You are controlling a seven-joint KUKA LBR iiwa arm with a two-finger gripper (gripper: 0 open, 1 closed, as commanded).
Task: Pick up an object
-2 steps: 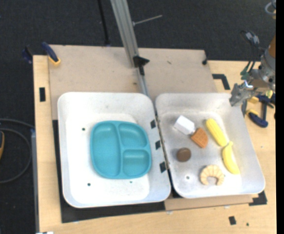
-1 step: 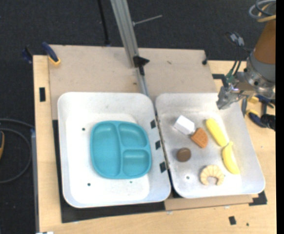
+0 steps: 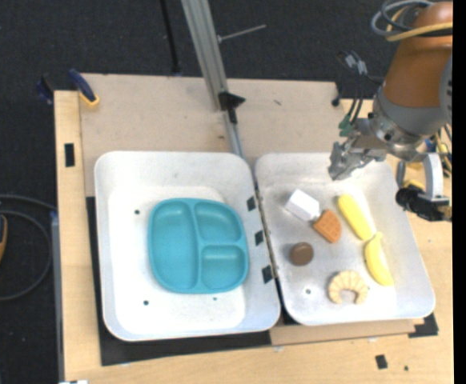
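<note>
- The gripper (image 3: 347, 164) hangs over the far edge of the right bin (image 3: 413, 294), above bare white floor, and I cannot tell how it is set; nothing shows in its grasp.
- The grey arm with its orange band (image 3: 419, 62) comes in from the upper right corner.
- No brand, label or writing can be read on anything here.
- 6 pieces lie in the right bin: a white block (image 3: 303, 205) near the middle, an orange cracker-like square (image 3: 327, 226) touching its near corner, and a brown round piece (image 3: 301, 254) just below those 2.
- 2 yellow banana-like pieces sit toward the right wall: one (image 3: 355, 216) just below the gripper, the other (image 3: 377, 260) nearer the front, end to end with it.
- A pale croissant (image 3: 349, 286) lies by the front edge, apart from the rest.
- The left bin (image 3: 121, 182) holds a teal 3-compartment plate (image 3: 197, 244) in its middle, with bare white margin all round it.
- Open floor in the right bin lies along its far edge and front left corner.
- A metal rail (image 3: 209, 54) slants up from between the bins.
</note>
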